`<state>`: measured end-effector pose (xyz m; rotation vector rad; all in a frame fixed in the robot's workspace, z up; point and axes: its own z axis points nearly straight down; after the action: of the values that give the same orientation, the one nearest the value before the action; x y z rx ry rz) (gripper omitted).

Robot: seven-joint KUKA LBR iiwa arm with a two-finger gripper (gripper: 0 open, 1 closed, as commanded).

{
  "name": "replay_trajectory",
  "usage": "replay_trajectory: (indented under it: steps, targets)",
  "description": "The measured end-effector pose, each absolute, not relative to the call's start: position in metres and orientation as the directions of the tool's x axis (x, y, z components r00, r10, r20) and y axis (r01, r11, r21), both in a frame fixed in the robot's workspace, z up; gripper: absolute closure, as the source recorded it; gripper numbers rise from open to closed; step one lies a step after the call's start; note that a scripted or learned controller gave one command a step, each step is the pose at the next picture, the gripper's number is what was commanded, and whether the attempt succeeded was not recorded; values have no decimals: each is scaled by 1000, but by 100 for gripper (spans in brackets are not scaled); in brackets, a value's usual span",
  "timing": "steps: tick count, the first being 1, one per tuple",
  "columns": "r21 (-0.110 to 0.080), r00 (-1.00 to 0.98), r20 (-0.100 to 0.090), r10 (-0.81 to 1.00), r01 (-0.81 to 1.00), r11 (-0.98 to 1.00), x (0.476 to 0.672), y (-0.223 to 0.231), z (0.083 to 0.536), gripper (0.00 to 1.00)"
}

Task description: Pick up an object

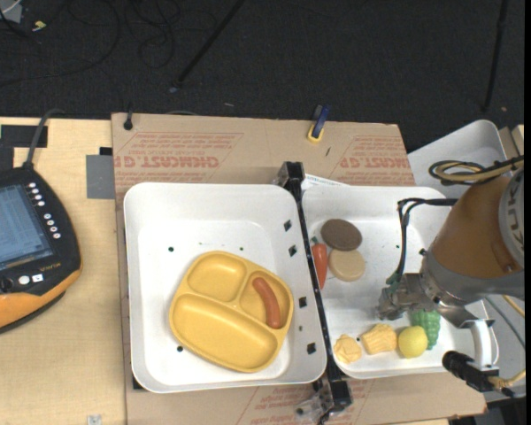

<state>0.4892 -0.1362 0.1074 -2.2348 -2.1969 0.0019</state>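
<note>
Left bin [150, 237], centre-left of frame: yellow three-compartment plastic plate [230, 311] with a red toy sausage [268, 300] lying in its upper-right compartment, long axis running upper-left to lower-right.

Right bin [372, 211], centre-right: an orange-red toy carrot [320, 262] against the divider, a dark brown disc [342, 234] and a tan disc [347, 264] touching just below it. Along the bottom wall — a pale yellow ridged piece [348, 350], a yellow corn cob [380, 337], a round yellow lemon [412, 342], a green leafy piece [430, 324].

My claw [398, 301] is low in the right bin, just above the corn–lemon pair. Whether my jaws are wide or narrow I cannot tell.

Judgement: nearest candidates lie just below me in frame; the corn's long axis runs roughly left-right.
</note>
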Motion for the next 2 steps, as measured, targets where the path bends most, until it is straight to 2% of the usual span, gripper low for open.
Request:
replay_trajectory:
  steps: [1, 2]
  targets:
    - [-9, 24, 6, 1000, 1000, -24, 489, -138, 117, 100]
    - [2, -11, 6, 1000, 1000, 11, 477, -26, 190, 100]
